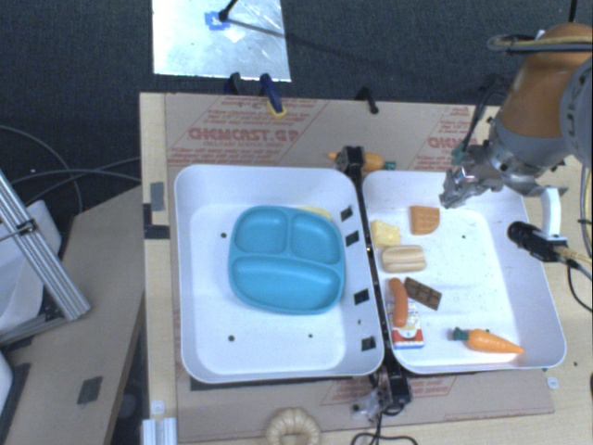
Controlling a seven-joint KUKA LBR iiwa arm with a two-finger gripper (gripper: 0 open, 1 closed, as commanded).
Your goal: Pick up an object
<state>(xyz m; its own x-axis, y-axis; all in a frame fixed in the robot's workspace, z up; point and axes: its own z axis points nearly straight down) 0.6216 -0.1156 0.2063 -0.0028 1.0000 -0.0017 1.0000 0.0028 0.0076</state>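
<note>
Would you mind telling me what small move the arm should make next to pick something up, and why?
Probably shift slightly left and descend: the gripper hovers over the right bin near its far edge, holding nothing, and the orange toast piece lies just beside and below it, apart from the other food.
</note>
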